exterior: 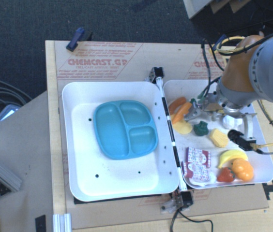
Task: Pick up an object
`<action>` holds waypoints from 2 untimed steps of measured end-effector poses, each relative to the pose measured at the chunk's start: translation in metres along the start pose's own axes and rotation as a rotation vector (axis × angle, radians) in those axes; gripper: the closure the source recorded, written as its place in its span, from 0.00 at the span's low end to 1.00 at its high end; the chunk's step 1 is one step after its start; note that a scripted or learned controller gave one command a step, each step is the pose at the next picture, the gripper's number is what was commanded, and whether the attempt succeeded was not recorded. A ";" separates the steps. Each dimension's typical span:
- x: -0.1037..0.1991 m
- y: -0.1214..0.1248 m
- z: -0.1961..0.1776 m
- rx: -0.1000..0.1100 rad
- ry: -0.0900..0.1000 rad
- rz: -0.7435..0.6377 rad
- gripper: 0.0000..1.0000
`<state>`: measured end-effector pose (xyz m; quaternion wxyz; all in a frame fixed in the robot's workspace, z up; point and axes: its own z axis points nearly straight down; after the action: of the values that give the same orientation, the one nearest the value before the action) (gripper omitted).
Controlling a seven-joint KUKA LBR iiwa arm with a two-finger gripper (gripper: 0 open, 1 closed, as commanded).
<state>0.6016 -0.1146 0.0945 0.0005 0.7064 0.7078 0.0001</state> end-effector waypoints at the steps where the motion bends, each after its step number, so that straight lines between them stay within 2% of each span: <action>1: -0.014 0.056 0.013 0.022 0.003 0.000 0.00; 2: -0.012 0.059 0.014 0.028 0.001 0.000 0.00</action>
<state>0.6603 -0.1260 0.0802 -0.0098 0.7064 0.7076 -0.0097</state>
